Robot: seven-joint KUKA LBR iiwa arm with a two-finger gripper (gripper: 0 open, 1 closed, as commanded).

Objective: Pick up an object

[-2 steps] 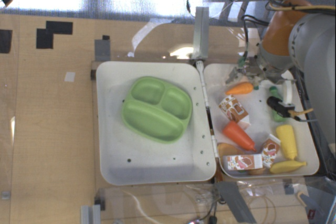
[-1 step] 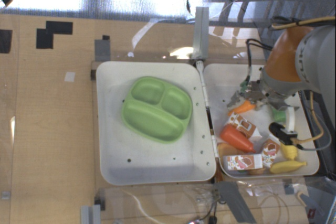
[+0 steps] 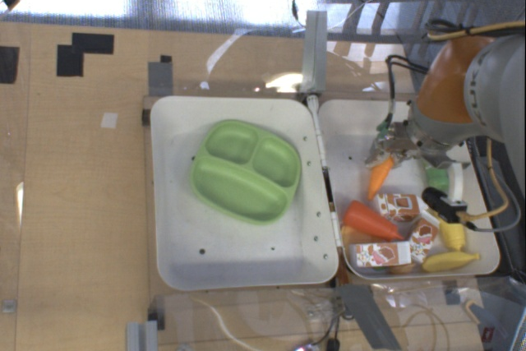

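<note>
Well, from the camera above the bench I see two white bins side by side. The left bin [image 3: 177,259] holds a green divided plate [image 3: 245,170], lying flat near the middle, three compartments facing up.

The right bin [image 3: 349,123] is the busy one. The arm [image 3: 477,78] comes in from the right, grey with its orange band showing, and the gripper [image 3: 393,145] hangs low over the upper part of this bin. Its metal fingers point down toward the left, and a small orange carrot [image 3: 380,176] sits right at their tips, tilted, its upper end touching or hidden by them. I cannot tell whether the jaws are apart or closed on it; the tips blur together with the carrot's top.

Below the carrot lies a larger orange-red cone-shaped piece [image 3: 371,219]. Beside it sit small printed cartons [image 3: 399,207], another one [image 3: 380,254] along the bin's front edge. A yellow banana [image 3: 449,260] lies at the front right corner, with a second yellow item [image 3: 453,235] just above it. A green object [image 3: 437,177] rests near the right wall, partly behind a black and white thing.
</note>
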